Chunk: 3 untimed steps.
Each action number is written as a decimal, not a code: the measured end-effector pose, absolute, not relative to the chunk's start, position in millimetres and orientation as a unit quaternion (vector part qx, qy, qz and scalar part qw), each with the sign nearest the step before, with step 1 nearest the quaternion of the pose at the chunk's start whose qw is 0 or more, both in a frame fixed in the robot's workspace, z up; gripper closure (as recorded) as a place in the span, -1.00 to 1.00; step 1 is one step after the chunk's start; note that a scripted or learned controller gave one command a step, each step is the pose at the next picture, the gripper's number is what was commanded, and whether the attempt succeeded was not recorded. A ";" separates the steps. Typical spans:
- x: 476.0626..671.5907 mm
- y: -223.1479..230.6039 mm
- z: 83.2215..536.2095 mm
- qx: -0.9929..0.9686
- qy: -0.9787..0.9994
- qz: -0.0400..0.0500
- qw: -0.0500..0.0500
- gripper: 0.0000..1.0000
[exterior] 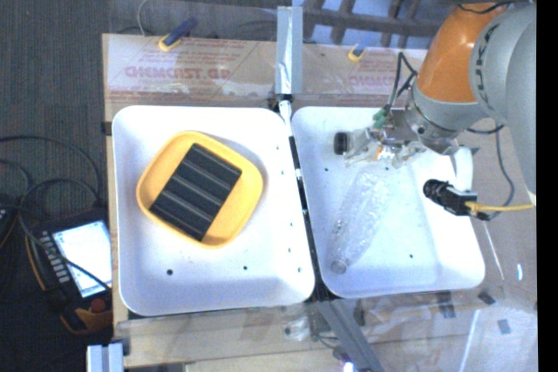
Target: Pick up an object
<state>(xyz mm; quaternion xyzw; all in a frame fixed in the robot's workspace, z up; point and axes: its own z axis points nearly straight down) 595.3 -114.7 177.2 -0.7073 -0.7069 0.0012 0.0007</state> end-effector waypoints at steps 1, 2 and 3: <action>650.0 -123.8 147.5 -0.721 -0.693 0.002 -0.003 -1.00; 656.8 -140.6 121.3 -0.704 -0.710 0.001 -0.001 -1.00; 628.6 -179.4 90.1 -0.689 -0.725 -0.002 -0.005 -1.00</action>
